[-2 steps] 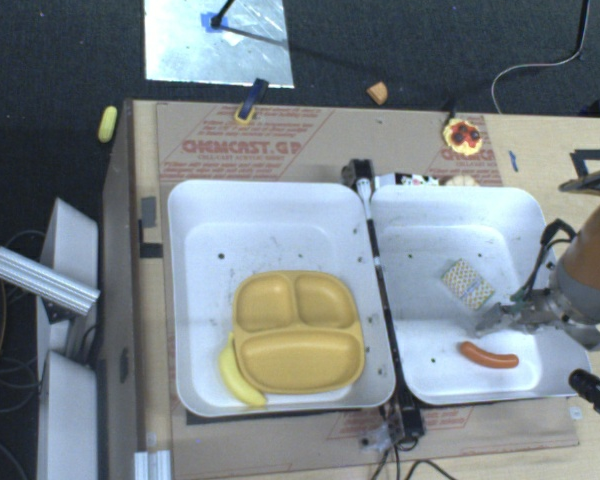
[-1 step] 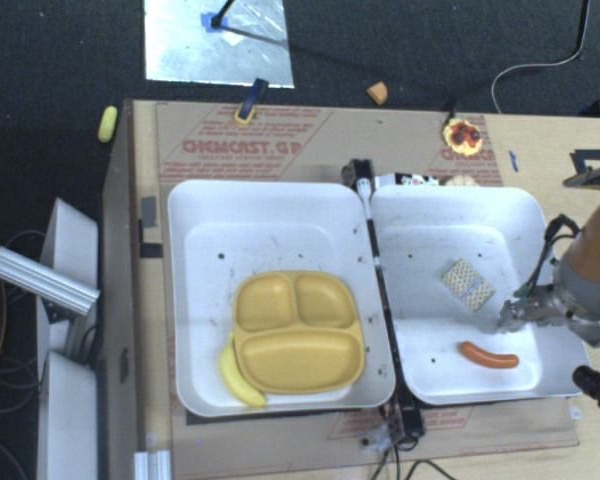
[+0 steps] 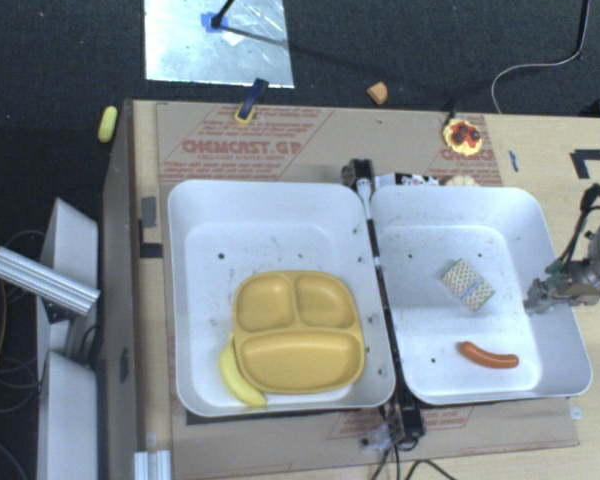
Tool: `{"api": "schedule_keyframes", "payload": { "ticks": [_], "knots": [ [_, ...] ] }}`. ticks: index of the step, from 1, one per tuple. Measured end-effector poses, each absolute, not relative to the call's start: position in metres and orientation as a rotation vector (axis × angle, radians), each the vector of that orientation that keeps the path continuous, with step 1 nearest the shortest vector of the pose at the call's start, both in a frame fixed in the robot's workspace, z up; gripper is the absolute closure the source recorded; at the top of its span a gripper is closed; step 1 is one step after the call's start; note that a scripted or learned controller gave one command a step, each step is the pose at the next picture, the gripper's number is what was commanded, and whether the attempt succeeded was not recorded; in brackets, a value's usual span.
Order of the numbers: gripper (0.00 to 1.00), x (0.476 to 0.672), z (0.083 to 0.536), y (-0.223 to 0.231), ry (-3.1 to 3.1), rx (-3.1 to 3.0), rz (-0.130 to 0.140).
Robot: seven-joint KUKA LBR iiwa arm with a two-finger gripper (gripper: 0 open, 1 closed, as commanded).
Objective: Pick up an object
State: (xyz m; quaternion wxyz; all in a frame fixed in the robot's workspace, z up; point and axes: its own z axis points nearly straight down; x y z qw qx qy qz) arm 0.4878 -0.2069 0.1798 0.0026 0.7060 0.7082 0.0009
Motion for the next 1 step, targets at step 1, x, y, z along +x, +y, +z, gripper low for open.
{"api": "schedule_keyframes", "payload": {
  "ticks": [1],
  "knots": [
    [1.0, 0.4872, 0.1738, -0.1417, 2.225, 2.217, 0.002]
  ]
}}
